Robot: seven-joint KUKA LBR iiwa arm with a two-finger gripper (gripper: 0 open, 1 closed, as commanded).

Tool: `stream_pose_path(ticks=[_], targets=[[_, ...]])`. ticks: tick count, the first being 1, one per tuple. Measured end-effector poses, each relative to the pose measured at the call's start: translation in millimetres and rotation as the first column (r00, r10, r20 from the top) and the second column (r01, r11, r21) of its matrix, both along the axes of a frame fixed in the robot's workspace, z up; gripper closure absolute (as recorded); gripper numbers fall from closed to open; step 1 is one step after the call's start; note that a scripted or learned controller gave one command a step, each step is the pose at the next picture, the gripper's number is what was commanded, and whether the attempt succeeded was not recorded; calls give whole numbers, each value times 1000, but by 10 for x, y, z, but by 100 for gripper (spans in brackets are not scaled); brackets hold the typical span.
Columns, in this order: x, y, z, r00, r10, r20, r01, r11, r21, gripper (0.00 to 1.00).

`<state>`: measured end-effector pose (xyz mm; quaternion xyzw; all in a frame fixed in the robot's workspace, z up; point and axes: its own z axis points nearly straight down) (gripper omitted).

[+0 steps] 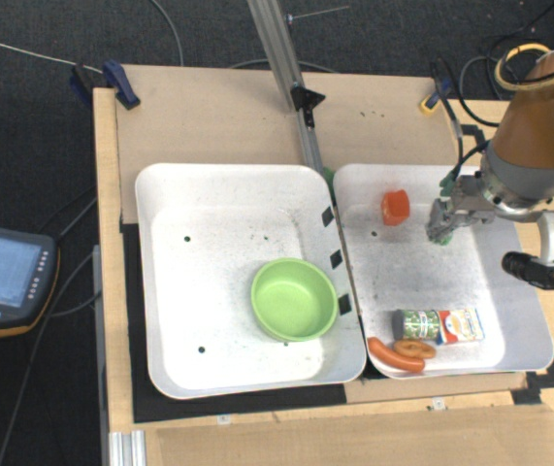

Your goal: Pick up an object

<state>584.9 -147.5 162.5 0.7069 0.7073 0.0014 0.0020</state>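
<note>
The tan worktop (218, 115) takes up most of the shot, with two shallow white bins sitting side by side on it. The left bin (209, 212) has a lime green bowl (294, 299) in its lower right part, open side up. The right bin (509, 309) is where the rest of the stuff is. The grey arm with the orange band (534, 115) reaches in from the right and its gripper (441, 223) hangs over the upper part of the right bin — can't tell if the fingers are spread or closed, they're just a dark blur from up here, and I can't see anything between them.

Smaller things: a small carton with green, white and red print (439, 326) lies flat near the bottom edge of the right bin. Touching it on the lower left is what looks like a toy hot dog (399, 354), right up against the bin's bottom rim. Then a little red-orange object (395, 207) sits on its own near the top of that bin — just left of the gripper, not touching it.
</note>
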Motion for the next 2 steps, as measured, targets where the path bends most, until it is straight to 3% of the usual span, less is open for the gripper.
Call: stream_pose_path(ticks=[2], targets=[[-45, -80, 1004, 1000, -1, 1, 1, 1000, 0, 100]])
